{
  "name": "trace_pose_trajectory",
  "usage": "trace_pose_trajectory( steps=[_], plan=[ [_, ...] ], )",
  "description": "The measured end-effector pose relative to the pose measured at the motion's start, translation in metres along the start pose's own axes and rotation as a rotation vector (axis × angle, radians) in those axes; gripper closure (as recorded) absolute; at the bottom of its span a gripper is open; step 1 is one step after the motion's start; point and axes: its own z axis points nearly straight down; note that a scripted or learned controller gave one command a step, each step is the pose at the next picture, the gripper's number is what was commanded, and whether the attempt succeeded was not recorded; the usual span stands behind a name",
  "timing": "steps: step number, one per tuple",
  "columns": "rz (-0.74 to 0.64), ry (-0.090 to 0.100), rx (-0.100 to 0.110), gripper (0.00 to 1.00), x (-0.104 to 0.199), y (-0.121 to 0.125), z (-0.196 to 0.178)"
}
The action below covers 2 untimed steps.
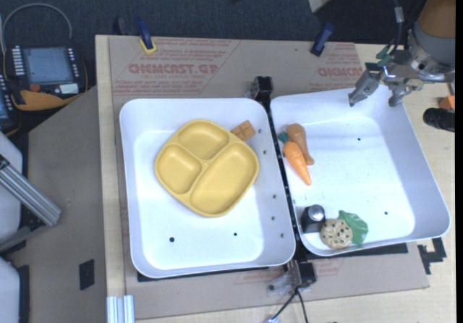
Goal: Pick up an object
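1. Orange carrots (297, 153), two, lie in your right bin (391, 169) against its left wall, long axes running up-down the view, tips pointing toward the bottom.
2. Your gripper (377, 93) hangs over that bin's top rim, fingers spread apart, nothing between them; the carrots lie down-left of it.
3. Arm pose: wrist enters from the upper right, fingers pointing down.
4. Cookie (334, 232), green piece (354, 224) and dark cap (314, 214) sit by the bottom-left corner, farther off.
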Motion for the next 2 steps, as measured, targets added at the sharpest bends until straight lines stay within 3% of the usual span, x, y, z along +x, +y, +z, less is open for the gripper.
trace_pose_trajectory(
  steps=[1, 2],
  plan=[
    [0.0, 0.0, -0.002, 0.0, 0.0, 0.001, -0.001],
    [-0.002, 0.0, -0.001, 0.0, 0.002, 0.008, 0.056]
  ],
)
